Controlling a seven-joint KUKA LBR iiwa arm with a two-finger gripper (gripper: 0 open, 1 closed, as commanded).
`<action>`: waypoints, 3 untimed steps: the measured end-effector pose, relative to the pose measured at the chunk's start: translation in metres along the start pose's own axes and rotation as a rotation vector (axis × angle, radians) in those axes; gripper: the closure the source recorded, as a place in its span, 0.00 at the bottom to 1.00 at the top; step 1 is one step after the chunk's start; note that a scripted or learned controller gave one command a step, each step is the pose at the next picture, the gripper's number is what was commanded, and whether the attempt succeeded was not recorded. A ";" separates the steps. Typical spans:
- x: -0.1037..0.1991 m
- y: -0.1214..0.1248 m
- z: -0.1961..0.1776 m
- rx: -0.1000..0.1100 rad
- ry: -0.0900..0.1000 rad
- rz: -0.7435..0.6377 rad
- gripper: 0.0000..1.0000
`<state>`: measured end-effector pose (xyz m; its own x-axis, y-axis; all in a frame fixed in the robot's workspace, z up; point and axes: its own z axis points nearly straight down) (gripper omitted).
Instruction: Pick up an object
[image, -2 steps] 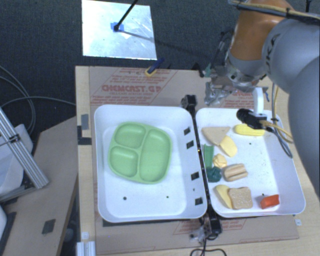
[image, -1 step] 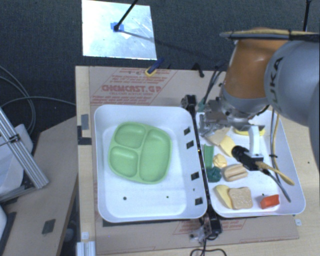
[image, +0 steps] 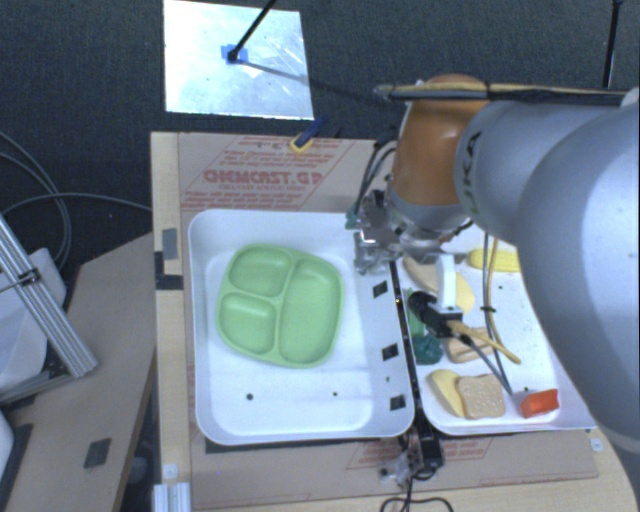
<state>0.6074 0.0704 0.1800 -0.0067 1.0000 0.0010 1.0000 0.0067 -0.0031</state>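
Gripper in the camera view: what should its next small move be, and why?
Probably shift it sideways over the right bin, then lower: the gripper hangs above the wall between the bins, while small pieces like the bread slice lie in that bin.

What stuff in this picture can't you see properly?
In the camera view:
1. The right bin: the grey arm covers its far right side and hides whatever lies there.
2. The yellow toy: it is partly under the arm, so I can't name it.
3. The teal thing: it is too small and blurry to name.
4. The claw: it is blurry below the wrist, so I can't tell if it grips anything.
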 end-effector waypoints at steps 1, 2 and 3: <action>0.057 0.030 -0.095 -0.016 0.003 -0.003 1.00; 0.102 0.006 -0.049 -0.001 0.000 -0.001 1.00; 0.050 0.052 0.032 -0.003 -0.002 0.010 1.00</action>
<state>0.6595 0.1205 0.1480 0.0031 1.0000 -0.0013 1.0000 -0.0031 0.0001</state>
